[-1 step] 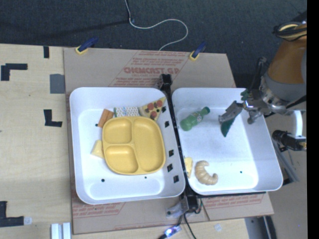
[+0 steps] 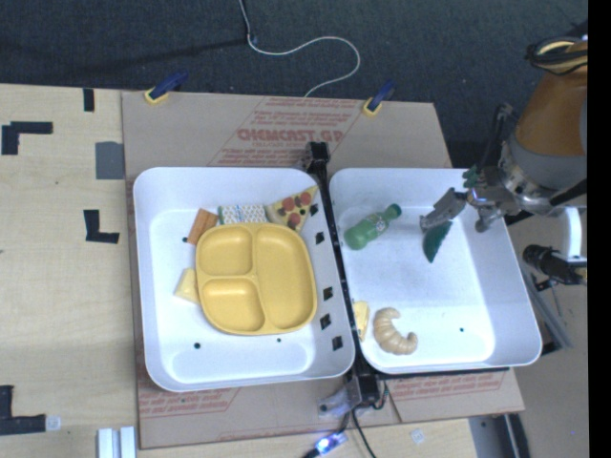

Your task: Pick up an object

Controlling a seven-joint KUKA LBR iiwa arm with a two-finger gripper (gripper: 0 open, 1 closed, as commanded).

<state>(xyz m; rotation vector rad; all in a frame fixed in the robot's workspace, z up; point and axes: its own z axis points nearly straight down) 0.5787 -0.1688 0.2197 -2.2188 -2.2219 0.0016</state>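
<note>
croissant (image 2: 393, 331) — bin front; green bottle (image 2: 370, 227) | left of claw (image 2: 435, 237), apart

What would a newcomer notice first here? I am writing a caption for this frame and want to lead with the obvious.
The yellow divided plate dominates the left bin, with small food pieces tucked along its upper and left edges. In the right bin, a green bottle lies near the upper left and a croissant near the lower left. The gripper hangs over that bin's upper right.
</note>
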